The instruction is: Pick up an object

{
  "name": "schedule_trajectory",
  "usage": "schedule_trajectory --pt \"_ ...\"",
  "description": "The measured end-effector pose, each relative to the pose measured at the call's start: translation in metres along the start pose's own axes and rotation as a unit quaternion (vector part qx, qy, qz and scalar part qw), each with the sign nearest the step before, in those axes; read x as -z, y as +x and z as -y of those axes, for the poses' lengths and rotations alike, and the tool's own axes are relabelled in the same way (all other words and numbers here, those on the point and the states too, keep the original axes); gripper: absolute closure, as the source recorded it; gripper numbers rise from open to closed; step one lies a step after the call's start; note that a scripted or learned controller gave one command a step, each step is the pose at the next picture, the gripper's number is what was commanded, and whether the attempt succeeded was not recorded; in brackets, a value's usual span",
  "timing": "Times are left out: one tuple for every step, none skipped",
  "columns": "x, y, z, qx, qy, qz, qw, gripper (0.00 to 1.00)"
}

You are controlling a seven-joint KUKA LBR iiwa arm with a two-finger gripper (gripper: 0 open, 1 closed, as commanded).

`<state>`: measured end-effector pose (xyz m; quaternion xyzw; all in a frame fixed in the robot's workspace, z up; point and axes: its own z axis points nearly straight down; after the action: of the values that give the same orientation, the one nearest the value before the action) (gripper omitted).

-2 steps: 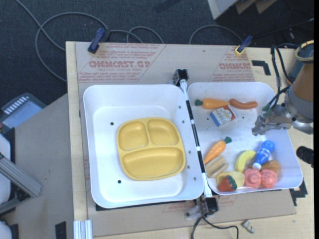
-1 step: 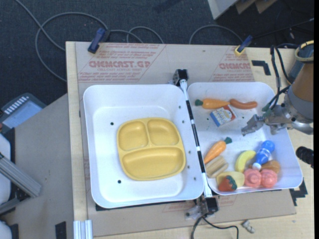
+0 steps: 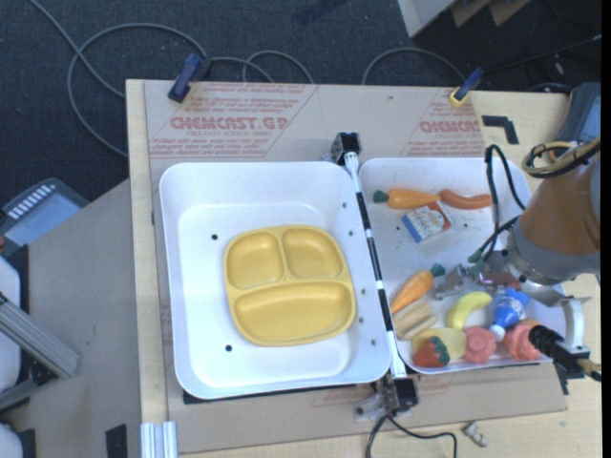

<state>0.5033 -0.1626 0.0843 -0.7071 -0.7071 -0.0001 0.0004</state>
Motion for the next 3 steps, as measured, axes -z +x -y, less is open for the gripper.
schedule_trajectory --pt "0.0 0.043 0.025 0.0 0.0 0.0 1.0 0.0" --pt "0.0 0.059 -0.028 0.0 -0.001 0.0 1.0 0.0" --pt "0.0 0.053 0.025 -0.001 0.001 0.0 1.0 0.0"
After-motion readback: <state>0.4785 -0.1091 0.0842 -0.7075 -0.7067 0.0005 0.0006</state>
